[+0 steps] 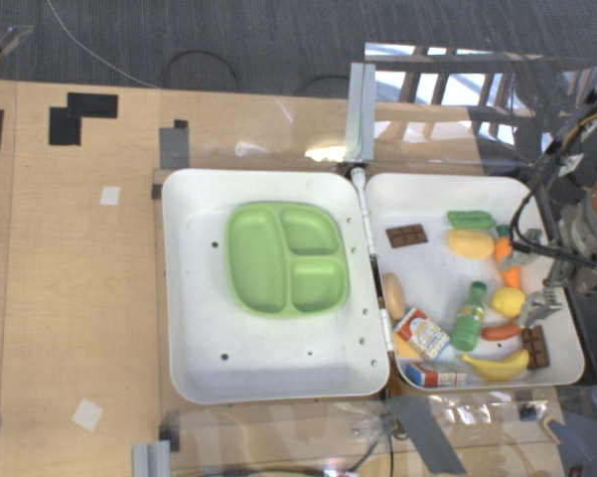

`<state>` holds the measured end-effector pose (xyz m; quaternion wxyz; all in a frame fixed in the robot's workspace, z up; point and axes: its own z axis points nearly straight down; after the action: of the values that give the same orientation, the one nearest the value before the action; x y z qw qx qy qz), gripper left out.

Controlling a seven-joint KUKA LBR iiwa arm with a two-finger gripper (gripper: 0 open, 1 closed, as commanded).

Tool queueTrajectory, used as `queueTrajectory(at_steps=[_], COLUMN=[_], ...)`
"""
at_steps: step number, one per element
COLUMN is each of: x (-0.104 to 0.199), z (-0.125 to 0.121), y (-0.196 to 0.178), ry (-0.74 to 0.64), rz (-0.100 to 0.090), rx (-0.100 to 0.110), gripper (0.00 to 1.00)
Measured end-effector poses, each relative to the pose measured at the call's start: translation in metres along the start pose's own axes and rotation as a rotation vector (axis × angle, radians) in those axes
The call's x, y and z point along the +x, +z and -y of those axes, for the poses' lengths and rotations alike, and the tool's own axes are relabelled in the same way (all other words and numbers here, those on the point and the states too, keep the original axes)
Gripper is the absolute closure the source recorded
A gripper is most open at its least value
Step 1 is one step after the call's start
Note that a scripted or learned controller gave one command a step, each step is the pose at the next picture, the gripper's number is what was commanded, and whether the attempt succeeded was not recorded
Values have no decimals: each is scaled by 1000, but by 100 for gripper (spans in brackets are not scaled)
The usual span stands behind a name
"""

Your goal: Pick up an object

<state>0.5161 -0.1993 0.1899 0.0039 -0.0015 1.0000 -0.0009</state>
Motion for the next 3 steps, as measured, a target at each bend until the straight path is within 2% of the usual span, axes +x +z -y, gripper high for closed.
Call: queueTrajectory(at_steps=[1,2,3], x=[6,16,7], z=[6,6,7], y=[91,99,99], ry=[-14,-104,-110], rz=[5,11,7], rx=[2,4,4], gripper=[0,0,0])
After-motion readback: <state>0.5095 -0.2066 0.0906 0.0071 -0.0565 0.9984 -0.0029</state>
